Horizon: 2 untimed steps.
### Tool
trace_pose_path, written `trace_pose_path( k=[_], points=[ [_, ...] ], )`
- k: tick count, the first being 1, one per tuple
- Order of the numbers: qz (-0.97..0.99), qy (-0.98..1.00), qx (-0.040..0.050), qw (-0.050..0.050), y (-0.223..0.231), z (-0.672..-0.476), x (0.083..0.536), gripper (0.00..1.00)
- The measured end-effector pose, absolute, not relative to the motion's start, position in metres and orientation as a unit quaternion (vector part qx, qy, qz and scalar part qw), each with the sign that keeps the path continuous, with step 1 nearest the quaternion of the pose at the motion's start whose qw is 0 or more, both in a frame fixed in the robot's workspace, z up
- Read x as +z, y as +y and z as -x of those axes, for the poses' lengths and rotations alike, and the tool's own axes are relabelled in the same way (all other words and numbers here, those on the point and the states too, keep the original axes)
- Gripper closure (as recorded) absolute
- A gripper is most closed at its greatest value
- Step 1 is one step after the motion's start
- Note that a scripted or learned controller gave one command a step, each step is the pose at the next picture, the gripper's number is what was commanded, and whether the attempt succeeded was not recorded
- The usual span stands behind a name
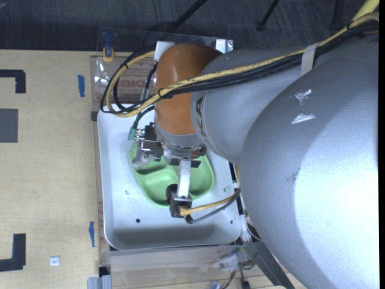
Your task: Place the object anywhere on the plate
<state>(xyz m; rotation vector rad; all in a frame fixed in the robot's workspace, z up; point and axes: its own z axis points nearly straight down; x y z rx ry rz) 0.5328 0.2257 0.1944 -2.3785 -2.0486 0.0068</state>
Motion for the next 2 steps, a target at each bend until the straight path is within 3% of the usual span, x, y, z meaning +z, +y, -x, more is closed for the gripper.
trace_pose_path(
  k=[1,2],
  points=[
    [0.696,-0.718,-0.0005,-0.001,0.1373,-0.562,0.2257,0.0],
    [0.695,-0.719,-0.0008,-0.002,0.1385,-0.5625,0.2355,1.0]
  ],
)
